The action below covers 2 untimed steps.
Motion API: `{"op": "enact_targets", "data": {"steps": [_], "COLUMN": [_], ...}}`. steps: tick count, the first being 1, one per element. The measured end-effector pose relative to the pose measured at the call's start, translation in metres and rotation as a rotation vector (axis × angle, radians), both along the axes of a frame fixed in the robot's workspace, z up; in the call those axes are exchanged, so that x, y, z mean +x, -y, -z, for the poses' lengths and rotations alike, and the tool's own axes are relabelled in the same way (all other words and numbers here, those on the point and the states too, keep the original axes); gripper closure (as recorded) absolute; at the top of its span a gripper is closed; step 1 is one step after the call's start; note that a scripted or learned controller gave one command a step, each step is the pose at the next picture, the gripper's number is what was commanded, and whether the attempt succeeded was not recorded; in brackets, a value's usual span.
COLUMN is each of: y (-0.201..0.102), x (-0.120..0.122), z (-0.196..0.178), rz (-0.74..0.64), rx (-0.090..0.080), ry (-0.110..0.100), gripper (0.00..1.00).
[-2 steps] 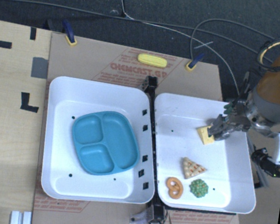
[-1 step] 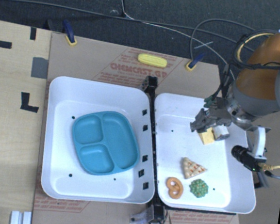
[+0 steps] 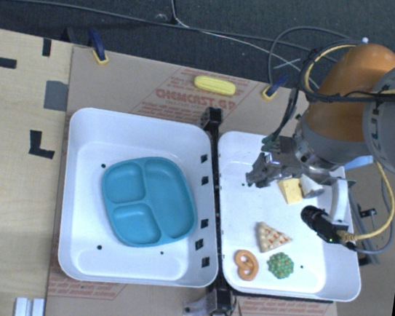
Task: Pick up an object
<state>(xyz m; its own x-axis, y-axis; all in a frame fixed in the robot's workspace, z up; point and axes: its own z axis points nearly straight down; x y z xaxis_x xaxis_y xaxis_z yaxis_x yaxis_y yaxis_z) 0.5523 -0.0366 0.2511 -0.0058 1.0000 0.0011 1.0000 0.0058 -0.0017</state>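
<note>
The counter (image 3: 6, 162) carries two white bins side by side. The left bin (image 3: 74, 194) holds a blue divided plate (image 3: 148, 201). Over the right bin's (image 3: 246, 150) far part hangs the arm (image 3: 355, 89), its pincer (image 3: 268, 170) low above the floor; whether it is open or closed I cannot tell. Just right of it lies a yellow cheese block (image 3: 290, 190). Nearer lie a pizza slice (image 3: 272, 238), a pretzel (image 3: 246, 265) and a green broccoli piece (image 3: 281, 265). A yellow corn cob (image 3: 214, 85) rests on the counter beyond the bins.

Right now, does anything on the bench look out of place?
Yes. A yellow toy corn cob lies on the cardboard behind the two bins, outside both. The other small items, the pizza slice, pretzel and green piece, lie in the right bin.
</note>
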Motion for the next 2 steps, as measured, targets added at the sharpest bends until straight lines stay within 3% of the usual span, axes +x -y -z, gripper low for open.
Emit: {"op": "enact_targets", "data": {"steps": [2], "y": [-0.108], "x": [-0.008], "z": [0.009], "rz": [-0.002], "rx": [0.0], "ry": [-0.001], "gripper": [1.0]}}
